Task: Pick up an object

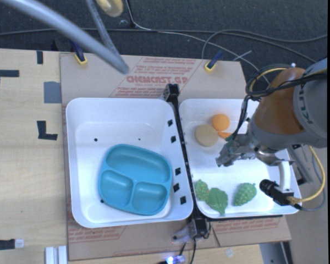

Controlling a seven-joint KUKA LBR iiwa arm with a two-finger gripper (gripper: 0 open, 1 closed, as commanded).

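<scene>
In the right bin (201, 108) lie a tan round object (206, 136) and an orange ball (220, 121) near the back, and three green leafy objects (216, 199) along the front wall. My gripper (227, 155) hangs over the middle of this bin, just right of and below the tan object and above the green pieces. Nothing shows between its fingers. The grey arm with its orange band (283, 108) reaches in from the right.
The left bin (77, 125) holds a blue divided tray (135, 178). A black divider (179, 147) separates the bins. Cables loop at the back and near the arm's right side. A grey pole crosses the top left.
</scene>
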